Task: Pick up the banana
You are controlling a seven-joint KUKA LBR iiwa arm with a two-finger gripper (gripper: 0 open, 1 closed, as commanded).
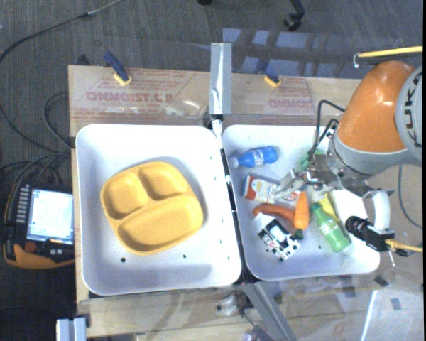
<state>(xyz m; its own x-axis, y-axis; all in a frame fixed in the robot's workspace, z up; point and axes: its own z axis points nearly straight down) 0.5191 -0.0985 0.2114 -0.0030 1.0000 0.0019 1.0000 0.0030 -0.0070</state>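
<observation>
The banana (329, 206) lies in the right bin (250, 265), near its right edge. Just a small yellow bit shows, so I cannot tell which way it points. The arm (373, 119) covers the rest. The claw (314, 175) sits just above it, and I cannot tell how it stands. A green bottle (331, 231) and a carrot (300, 212) lie beside the banana.

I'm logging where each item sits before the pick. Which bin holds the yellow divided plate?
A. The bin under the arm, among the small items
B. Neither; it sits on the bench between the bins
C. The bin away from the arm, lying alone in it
C: the yellow divided plate lies alone in the left bin of the camera view, while the blue bottle and other small items crowd the right bin under the arm.
</observation>
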